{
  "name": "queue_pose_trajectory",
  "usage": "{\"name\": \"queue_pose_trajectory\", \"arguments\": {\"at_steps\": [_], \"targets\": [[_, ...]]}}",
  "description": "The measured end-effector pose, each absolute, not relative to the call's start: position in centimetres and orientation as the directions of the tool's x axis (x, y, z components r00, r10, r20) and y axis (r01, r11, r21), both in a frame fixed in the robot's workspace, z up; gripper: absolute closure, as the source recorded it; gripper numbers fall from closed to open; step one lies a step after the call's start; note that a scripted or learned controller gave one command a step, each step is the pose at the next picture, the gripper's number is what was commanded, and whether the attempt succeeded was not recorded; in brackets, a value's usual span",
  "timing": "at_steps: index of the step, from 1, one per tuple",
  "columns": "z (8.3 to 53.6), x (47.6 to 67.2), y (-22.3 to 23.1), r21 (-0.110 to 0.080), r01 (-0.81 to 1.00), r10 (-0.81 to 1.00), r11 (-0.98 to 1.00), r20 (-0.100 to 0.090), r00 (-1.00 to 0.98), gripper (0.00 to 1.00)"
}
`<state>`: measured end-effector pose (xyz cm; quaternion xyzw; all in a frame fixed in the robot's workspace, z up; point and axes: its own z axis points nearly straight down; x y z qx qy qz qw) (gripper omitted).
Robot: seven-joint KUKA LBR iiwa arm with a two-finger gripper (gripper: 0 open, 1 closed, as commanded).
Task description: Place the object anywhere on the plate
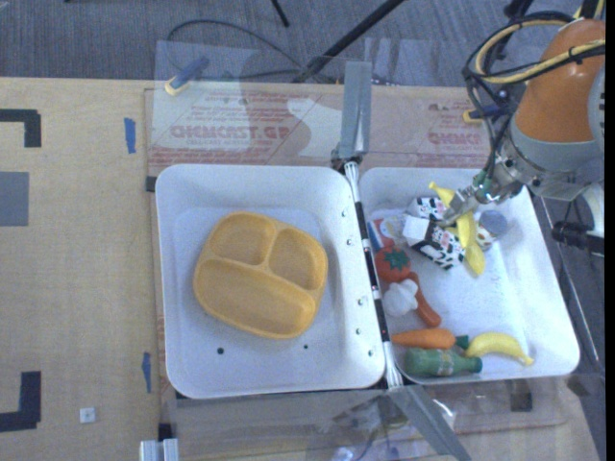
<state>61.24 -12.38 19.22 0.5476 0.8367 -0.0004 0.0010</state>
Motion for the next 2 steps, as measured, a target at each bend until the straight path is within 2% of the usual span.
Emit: {"name": "queue_pose_trajectory", "arguments": {"at_steps": [1, 2], "targets": [[19.2, 61.2, -12.4, 0.001, 0.917, 0.917, 0.400, -0.002, -0.400, 0.00], [16.0, 61.5, -14.0, 0.000, 0.905, 0.905, 0.425, 0.000, -0.425, 0.00]]}}
